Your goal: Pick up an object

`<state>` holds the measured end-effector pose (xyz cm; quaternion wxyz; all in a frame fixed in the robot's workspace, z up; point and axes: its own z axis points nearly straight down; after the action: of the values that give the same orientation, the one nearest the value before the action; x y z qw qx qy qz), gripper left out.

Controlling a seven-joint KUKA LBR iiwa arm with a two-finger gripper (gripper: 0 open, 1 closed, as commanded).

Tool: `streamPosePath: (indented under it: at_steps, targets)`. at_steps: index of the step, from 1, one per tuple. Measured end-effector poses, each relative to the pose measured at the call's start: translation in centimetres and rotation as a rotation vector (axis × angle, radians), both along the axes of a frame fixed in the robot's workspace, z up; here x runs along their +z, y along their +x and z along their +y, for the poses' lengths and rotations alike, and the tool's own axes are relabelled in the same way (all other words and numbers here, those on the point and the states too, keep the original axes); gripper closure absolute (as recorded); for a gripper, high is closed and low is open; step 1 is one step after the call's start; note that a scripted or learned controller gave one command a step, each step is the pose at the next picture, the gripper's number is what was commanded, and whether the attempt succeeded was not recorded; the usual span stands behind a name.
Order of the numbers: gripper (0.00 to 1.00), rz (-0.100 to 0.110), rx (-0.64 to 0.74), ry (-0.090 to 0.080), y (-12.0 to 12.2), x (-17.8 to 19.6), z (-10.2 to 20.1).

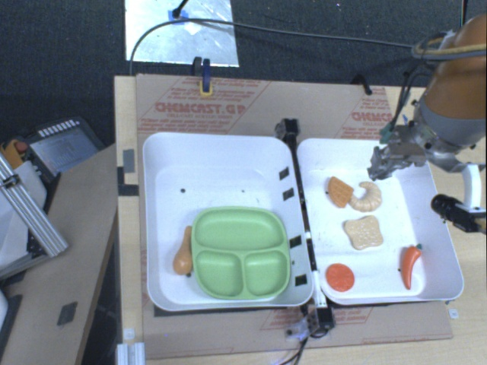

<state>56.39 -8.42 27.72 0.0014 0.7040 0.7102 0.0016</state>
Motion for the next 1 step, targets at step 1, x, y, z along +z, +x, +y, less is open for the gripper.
streamPosePath:
  at_steps: [1]
  targets:
    - [1.00, 0.002, 0.001, 0.001, 0.16, -0.51, 5.01]
